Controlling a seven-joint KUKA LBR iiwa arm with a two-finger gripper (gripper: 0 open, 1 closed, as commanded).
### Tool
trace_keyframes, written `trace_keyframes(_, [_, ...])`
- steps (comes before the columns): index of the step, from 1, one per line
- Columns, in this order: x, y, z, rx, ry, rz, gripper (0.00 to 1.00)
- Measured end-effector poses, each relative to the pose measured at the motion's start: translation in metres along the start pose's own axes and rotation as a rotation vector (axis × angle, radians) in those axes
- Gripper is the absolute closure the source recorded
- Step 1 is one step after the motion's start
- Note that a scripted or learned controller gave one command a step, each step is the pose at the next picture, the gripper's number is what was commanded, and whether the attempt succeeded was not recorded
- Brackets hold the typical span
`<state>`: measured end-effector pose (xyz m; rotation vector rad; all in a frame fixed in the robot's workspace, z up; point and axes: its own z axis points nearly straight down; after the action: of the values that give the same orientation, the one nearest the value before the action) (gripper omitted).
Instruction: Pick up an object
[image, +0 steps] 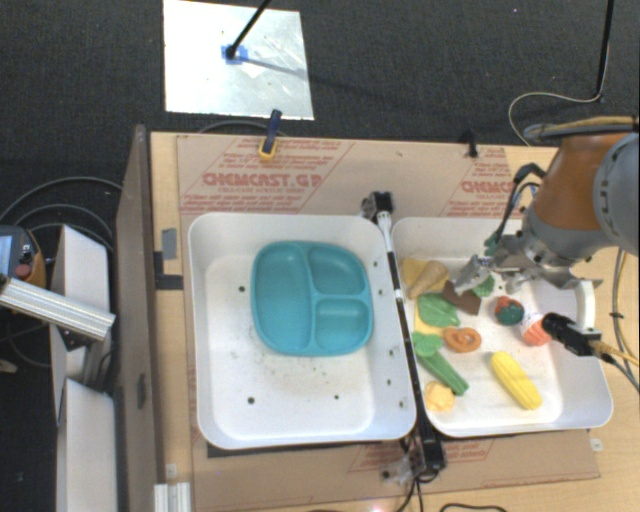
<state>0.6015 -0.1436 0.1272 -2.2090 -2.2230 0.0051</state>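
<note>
Claw of the arm hangs low over the right bin, near its upper middle, and whether it is parted or pinched cannot be told, since grey metal blurs into the toys beneath it. No toy shows clearly between its tips, so I judge nothing is held yet. Just under the claw, touching or nearly so, lies a brown piece; a green leafy piece sits at about seven o'clock from the claw, and a tan wedge at nine o'clock. A teal round toy lies near at four o'clock, with an orange ring at six o'clock. Farther out at five o'clock rests a yellow corn cob, its long axis running from ten to four o'clock, well apart from the claw. The brown piece looks the likeliest target, since the claw needs almost no sideways travel to reach it, only a short descent, though crowding neighbours could be nudged. To the left, the other bin carries a teal divided plate.
</note>
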Motion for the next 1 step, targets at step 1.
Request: trace_keyframes(1, [0.0279, -0.0664, 0.0460, -0.001, 0.000, 0.005, 0.00])
